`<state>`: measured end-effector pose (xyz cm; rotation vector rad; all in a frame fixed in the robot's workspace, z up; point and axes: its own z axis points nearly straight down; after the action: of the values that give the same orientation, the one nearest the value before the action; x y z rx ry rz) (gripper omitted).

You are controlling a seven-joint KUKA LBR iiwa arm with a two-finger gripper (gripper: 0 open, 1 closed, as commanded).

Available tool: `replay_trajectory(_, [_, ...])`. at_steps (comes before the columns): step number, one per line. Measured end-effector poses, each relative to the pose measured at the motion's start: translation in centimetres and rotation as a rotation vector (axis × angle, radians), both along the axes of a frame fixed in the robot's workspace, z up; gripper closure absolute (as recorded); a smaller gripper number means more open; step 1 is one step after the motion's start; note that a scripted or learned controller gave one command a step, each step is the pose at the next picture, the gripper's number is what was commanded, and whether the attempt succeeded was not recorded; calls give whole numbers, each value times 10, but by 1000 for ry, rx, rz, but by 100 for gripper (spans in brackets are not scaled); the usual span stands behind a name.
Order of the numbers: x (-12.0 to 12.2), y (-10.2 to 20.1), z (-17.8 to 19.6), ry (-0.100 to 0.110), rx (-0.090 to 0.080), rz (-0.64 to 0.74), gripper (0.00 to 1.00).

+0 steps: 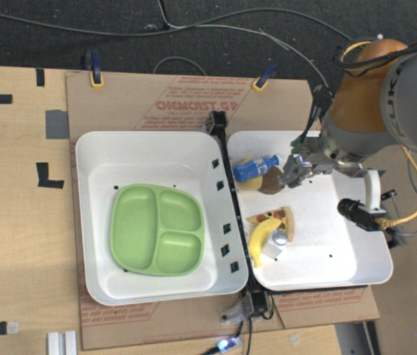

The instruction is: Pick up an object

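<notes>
We see the gripper (295,170) low in the right bin (341,268), at the frame's right centre, but we cannot tell how it is set. Nearest us, at the bin's lower left, lie one banana (259,241) and one pizza slice (281,219), touching. Farther up, one blue bottle (255,168) and one brown object (270,183) sit just beside the gripper. The bin's right half offers open room. The left bin (97,176) holds one green divided plate (157,229).

Grey arm (415,95); orange band (364,87)
</notes>
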<state>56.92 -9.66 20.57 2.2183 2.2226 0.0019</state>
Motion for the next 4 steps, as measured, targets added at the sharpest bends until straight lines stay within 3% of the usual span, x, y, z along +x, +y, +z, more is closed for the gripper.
replay_trajectory(1, [4,-10,51,-2,-1,-2,100])
replay_trajectory(2, [4,-10,68,2,0,-1,100])
replay_trajectory(4, [23,96,56,4,0,4,100])
